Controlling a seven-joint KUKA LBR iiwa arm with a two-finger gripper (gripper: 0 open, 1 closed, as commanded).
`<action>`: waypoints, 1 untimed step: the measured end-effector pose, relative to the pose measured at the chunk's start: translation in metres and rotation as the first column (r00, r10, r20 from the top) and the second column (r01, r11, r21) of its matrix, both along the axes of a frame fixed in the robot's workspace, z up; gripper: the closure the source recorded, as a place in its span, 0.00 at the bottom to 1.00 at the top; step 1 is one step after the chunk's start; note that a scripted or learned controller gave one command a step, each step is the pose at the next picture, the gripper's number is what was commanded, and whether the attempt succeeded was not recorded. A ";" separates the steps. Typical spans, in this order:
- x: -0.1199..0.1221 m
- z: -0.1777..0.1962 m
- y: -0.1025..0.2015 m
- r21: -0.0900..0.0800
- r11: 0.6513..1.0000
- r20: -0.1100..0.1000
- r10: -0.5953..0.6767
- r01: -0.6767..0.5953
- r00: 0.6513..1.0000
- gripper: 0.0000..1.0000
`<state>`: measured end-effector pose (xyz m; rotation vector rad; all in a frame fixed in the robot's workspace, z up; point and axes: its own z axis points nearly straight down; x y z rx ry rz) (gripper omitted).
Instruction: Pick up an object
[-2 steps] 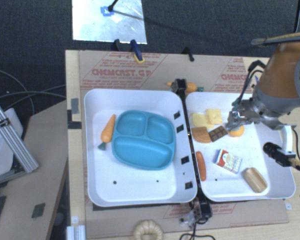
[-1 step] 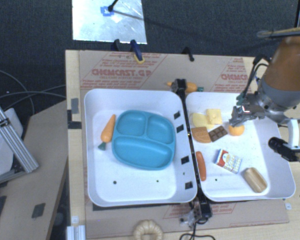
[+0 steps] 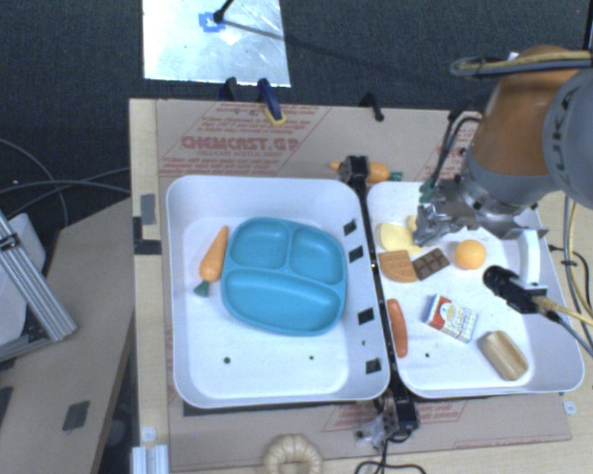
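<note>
**Pincer poised over the right bin's toy food**

The cardboard-covered counter (image 3: 237, 136) carries two shallow white plastic bins side by side. The left bin (image 3: 193, 294) holds a large blue three-compartment plastic plate (image 3: 282, 275) at its centre, with a small orange toy carrot (image 3: 213, 253) lying just beside the plate at its nine o'clock. The grey arm with its orange band (image 3: 519, 117) reaches in from three o'clock and hangs over the twelve o'clock end of the right bin (image 3: 563, 358).

The pincer (image 3: 433, 220) sits low above a pale yellow rounded toy piece (image 3: 393, 235); whether it is clenched or released I cannot tell.

Near the bin's centre lie a tan waffle-like toy wedge (image 3: 398, 266), a brown chocolate-bar toy (image 3: 431, 261) and an orange ball-shaped toy fruit (image 3: 469, 255). Toward six o'clock sit a small printed carton (image 3: 450, 318), a tan bread-roll toy (image 3: 503, 354) and a red toy sausage (image 3: 397, 326) along the nine o'clock wall.

The yellow piece nearest the pincer looks the likely target. It is probably light, rigid plastic, smooth and prone to slipping; taking it across its narrower width seems safest, since crowding neighbours could block the approach.
</note>
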<state>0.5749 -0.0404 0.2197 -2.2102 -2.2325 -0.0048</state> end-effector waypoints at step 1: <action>0.016 0.005 0.063 0.001 1.000 0.001 0.001 -0.001 1.000 1.00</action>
